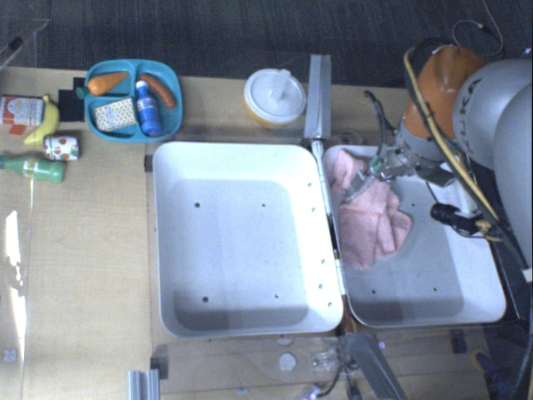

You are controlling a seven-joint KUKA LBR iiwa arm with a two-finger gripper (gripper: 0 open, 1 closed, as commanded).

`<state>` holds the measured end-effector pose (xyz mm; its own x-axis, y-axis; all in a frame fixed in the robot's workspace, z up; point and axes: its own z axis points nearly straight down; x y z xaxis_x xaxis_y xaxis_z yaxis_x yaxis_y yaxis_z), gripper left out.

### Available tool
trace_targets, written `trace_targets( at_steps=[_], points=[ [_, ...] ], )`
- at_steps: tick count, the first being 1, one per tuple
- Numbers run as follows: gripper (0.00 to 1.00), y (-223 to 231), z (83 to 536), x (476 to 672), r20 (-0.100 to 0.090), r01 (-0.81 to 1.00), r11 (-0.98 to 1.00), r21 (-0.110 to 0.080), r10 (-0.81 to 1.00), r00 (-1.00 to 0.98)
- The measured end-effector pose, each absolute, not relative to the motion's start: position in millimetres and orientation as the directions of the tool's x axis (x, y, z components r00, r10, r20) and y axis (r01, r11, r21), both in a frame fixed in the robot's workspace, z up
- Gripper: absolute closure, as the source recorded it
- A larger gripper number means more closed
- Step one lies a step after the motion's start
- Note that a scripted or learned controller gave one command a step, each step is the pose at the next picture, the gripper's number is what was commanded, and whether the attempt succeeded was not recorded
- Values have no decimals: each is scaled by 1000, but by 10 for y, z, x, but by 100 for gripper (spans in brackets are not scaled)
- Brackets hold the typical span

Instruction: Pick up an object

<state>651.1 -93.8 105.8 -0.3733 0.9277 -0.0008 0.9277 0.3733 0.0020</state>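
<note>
**Pink cloth in the right bin, grey arm over it**

Pale wood makes up the table, which carries two shallow white bins side by side; behind its far edge lies dark blue-grey carpet. The left white plastic bin is the larger patch of white. The right white plastic bin is partly covered along its right and upper sides by the grey arm with its orange band, which is cut off at the frame edge. Black and yellow cables loop down from the arm across the bin's right part.

A crumpled pink cloth lies in the upper left of the right bin, against the wall beside the divider. The hand sits at the cloth's upper edge, touching or just above it; whether its fingers are spread or closed cannot be told, since they are small and blurred among the folds.

At the table's far left stands a blue divided plastic tray with toy food. A round white lidded cup stands behind the left bin. Near the left edge lie a yellow toy banana, a small printed can and a green bottle.
</note>
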Motion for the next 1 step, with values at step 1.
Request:
trace_targets(
  at_steps=[1],
  points=[
    [0,-1120,916,5712,-4,963,271,9,963,-271]
  ],
)
